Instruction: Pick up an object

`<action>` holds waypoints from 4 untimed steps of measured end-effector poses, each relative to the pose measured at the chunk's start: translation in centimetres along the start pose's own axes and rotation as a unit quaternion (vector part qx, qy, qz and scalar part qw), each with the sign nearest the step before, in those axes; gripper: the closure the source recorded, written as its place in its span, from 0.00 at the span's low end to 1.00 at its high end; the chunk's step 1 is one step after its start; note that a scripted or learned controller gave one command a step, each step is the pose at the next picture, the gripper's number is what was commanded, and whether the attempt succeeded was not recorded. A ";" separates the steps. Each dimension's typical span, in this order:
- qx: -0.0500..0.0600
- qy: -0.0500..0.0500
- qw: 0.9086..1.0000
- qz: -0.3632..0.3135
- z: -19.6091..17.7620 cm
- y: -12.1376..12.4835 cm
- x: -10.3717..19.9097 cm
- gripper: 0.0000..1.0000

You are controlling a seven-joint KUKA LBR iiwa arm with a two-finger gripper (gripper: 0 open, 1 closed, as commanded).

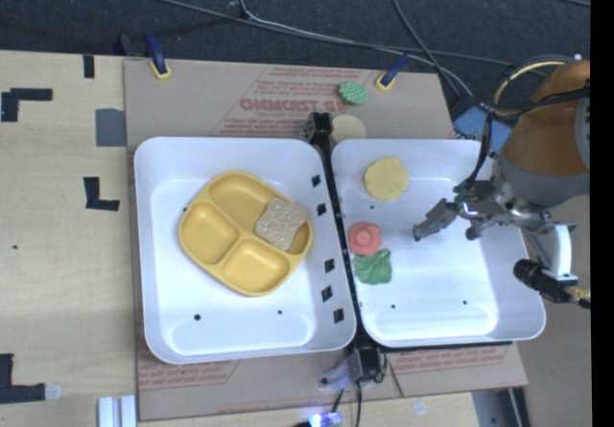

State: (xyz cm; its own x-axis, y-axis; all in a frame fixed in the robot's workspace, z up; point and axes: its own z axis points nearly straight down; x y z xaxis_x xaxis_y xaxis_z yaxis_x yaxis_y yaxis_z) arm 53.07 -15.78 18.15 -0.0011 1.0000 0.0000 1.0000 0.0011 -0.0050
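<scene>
In the right bin [480,305] lie a round yellow piece [386,178], a pink round piece [365,238] and a green leafy piece [373,268], all near the bin's left side. My gripper [454,225] hangs over the middle of the right bin, right of the pink piece, open, with nothing between its two dark fingers [433,221]. The left bin [163,320] holds a yellow divided plate [233,238] with a tan slice of bread [280,223] on its right compartment.
A green dotted piece [353,92] lies on the cardboard behind the bins, outside both. Blue clamps [156,59] hold the cardboard's far edge. Cables run across the dark floor at the back. The arm's grey and orange body [547,152] stands over the right bin's right edge.
</scene>
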 end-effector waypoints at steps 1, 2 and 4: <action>0.000 0.000 1.000 0.000 6.0 0.7 -0.2 0.00; -0.002 -0.001 1.000 0.000 9.8 0.7 -0.1 0.00; -0.003 0.000 1.000 0.000 4.3 0.5 0.0 1.00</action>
State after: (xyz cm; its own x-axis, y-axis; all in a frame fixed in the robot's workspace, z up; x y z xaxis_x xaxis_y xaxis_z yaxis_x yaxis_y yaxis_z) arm 53.60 -15.78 13.84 -0.0013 1.0000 0.0000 1.0000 0.0013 0.0018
